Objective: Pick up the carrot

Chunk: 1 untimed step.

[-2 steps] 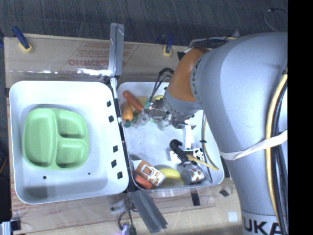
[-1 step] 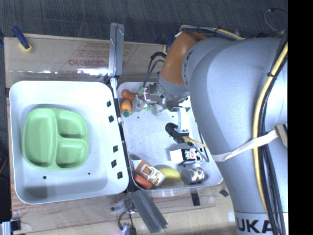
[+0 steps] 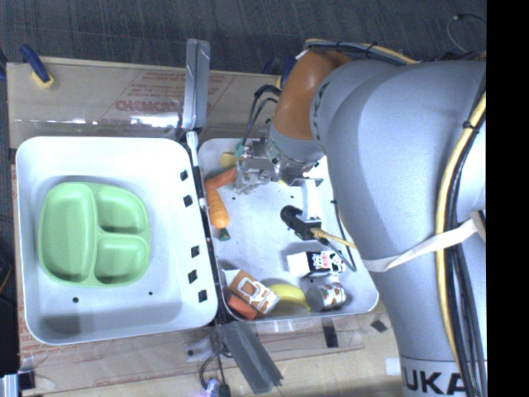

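The carrot [image 3: 217,209] is orange with a small green tip at its near end. It lies lengthwise in the right bin [image 3: 264,242], close against the bin's left wall. My gripper [image 3: 246,170] hangs at the far left of that bin, just up and to the right of the carrot's far end. A short orange-red piece [image 3: 221,177] lies between the gripper and the carrot's far end. Whether it touches either one is unclear.
A green divided plate [image 3: 92,231] sits in the left bin [image 3: 107,321]. At the right bin's near end lie an orange-and-white box [image 3: 253,293], a yellow banana [image 3: 288,294], a small can [image 3: 328,296] and a white patterned card [image 3: 316,262]. The arm covers the bin's right side.
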{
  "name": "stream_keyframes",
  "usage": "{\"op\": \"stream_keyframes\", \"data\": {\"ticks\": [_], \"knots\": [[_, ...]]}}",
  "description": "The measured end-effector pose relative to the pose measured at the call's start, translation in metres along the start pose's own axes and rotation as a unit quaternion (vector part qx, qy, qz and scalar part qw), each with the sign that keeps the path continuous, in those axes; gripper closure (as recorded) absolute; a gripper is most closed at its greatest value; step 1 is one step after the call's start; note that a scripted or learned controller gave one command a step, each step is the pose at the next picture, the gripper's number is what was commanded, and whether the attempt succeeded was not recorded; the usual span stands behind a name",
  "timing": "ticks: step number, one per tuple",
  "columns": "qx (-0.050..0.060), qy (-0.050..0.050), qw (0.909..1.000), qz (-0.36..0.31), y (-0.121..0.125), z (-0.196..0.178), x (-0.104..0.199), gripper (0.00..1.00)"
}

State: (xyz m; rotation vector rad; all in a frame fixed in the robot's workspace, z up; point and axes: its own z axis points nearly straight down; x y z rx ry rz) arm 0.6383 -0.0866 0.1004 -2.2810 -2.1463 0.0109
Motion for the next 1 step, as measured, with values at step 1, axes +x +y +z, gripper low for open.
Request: {"op": "stream_keyframes", "data": {"ticks": [1], "knots": [[0.0,-0.002,1.0,0.0,-0.0002,-0.0005,-0.0024,0.0]]}}
